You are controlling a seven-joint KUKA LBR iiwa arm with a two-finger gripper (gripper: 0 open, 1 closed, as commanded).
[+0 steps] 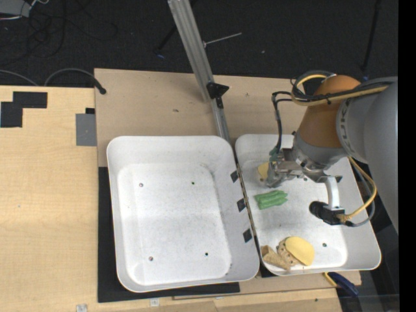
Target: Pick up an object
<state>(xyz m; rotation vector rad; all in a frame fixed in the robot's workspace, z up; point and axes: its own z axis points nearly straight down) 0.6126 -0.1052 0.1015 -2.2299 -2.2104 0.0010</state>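
My gripper (278, 172) is low in the right bin (364, 255), near its back left part. A small pale yellow object (262, 170) lies right against the gripper's left side. Just in front of the gripper, a green oblong object (270, 199) rests on the bin floor. At the bin's front edge sits a round yellow object (298, 249) with a tan, crumpled-looking piece (275, 258) touching its left side. Whether anything is held is hidden by the wrist.
The left bin (130, 161) stands beside the right one, with black clips (238, 190) along the shared rim. A slanted metal rail (195, 51) rises behind the bins. A black connector (324, 211) with a yellow cable hangs over the right bin.
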